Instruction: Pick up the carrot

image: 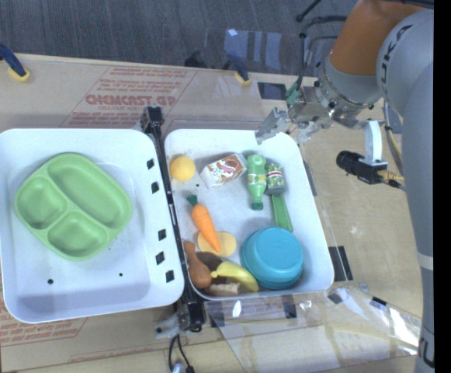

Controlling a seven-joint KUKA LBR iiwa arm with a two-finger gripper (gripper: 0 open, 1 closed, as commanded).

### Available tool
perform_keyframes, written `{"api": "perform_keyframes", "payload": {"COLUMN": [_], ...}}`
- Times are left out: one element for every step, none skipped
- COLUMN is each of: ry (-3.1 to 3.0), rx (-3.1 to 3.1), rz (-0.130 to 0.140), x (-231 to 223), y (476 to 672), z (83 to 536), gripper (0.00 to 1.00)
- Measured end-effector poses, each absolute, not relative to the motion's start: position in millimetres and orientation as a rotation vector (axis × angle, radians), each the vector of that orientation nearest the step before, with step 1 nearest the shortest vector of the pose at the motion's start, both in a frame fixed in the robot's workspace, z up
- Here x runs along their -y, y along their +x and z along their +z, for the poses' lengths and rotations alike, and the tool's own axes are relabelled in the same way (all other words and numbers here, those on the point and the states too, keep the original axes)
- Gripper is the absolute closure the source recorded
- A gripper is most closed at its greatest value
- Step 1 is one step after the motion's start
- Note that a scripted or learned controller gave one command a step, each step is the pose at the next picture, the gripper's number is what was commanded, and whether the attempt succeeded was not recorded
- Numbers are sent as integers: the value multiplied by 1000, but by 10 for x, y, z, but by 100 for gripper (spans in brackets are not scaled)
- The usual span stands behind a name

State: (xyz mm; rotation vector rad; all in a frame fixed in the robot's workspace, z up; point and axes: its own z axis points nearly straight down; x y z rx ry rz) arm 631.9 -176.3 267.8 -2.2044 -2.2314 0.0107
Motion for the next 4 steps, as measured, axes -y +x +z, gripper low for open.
{"api": "perform_keyframes", "payload": {"ry": [-2268, -2263, -2252, -2626], "rx": [2151, 2166, 2175, 1718], "rz": [18, 11, 18, 2], "x": [1370, 911, 923, 332], "y": [5491, 5097, 5102, 5758], "z": [1641, 900, 1002, 2103], "gripper": [0, 0, 100, 100]}}
